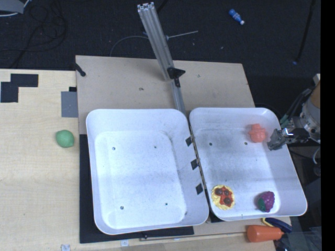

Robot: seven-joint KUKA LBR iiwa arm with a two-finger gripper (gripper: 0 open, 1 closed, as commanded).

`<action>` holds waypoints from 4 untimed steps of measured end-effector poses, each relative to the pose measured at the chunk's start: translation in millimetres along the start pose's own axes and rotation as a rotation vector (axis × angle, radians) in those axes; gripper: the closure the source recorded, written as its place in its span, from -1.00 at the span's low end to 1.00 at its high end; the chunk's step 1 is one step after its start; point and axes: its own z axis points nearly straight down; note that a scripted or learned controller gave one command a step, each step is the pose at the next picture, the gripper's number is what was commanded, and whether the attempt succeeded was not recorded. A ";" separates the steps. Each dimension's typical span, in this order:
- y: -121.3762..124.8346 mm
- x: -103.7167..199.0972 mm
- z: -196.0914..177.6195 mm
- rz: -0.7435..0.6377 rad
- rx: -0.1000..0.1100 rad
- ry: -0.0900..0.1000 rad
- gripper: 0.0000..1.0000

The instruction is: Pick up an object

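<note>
The right white bin (238, 163) holds a salmon-pink lump (257, 133) near its far right corner. A yellow piece with red spots (223, 196) and a purple grape-like piece (266, 201) lie near its front edge. My gripper (277, 139) hangs at the bin's right rim, just right of the pink lump, with nothing seen between its fingers. The arm comes in from the right edge of the view.
The left white bin (138, 171) sits beside the right one. A green ball (65, 138) lies on the wooden bench to the left. An orange object (263, 233) rests in front of the right bin. A metal rail (158, 40) slants up behind the bins.
</note>
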 end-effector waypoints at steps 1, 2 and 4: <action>-3.0 -8.7 -47.5 -0.001 0.001 0.000 1.00; -2.8 -9.1 -71.5 0.000 0.002 0.001 1.00; 44.7 90.9 -50.7 -0.004 0.004 0.002 1.00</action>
